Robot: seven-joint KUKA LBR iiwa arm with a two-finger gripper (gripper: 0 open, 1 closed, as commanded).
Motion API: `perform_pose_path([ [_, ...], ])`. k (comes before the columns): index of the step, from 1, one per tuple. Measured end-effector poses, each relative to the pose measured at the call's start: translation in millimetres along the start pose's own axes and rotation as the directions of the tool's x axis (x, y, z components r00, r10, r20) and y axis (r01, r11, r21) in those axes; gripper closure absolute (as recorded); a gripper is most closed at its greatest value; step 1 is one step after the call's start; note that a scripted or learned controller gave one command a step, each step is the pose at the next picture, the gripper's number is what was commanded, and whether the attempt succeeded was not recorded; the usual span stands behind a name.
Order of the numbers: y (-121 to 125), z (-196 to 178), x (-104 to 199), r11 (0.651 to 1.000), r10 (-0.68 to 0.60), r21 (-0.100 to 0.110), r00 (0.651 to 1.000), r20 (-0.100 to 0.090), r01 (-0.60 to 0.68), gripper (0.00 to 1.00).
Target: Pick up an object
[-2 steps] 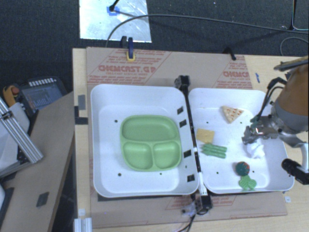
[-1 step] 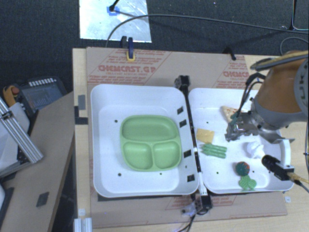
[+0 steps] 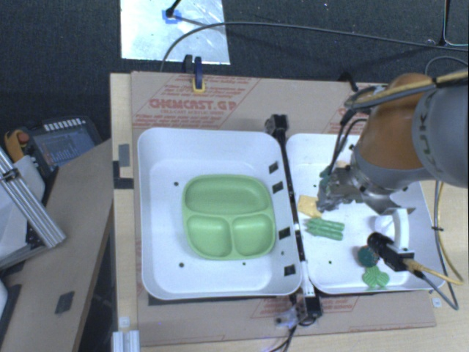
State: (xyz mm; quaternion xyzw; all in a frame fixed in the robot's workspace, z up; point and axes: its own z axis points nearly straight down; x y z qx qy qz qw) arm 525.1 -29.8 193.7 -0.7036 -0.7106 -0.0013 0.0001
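Basically, gripper (image 3: 330, 193) hangs low in right bin (image 3: 315, 152), over yellow wedge (image 3: 310, 207) and green ridged piece (image 3: 325, 229), likely lining up a pick; finger state unclear, can't tell. Green divided tray (image 3: 226, 215) sits in left bin (image 3: 165, 160) as spare. Cardboard (image 3: 192, 103) reads "CHEMCAST".

Two shallow white bins sit side by side: the left bin (image 3: 157, 196) and the right bin (image 3: 311, 149). The left one holds one green divided plate (image 3: 227, 215) with three compartments. The right one holds one yellow piece (image 3: 309, 207), one ridged green piece (image 3: 325, 229), one dark teal round thing (image 3: 366, 256) and one green leaf-shaped piece (image 3: 375, 277) at its near edge.
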Motion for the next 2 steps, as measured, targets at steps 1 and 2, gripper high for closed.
perform_pose_path([
  [1, 8, -17, 52, 1.0, 0.0, -0.001, 1.0, 0.0, 0.0, 1.0],
  [2, 19, -31, 106, 1.0, 0.0, -0.001, 1.0, -0.001, 0.0, 1.0],
])
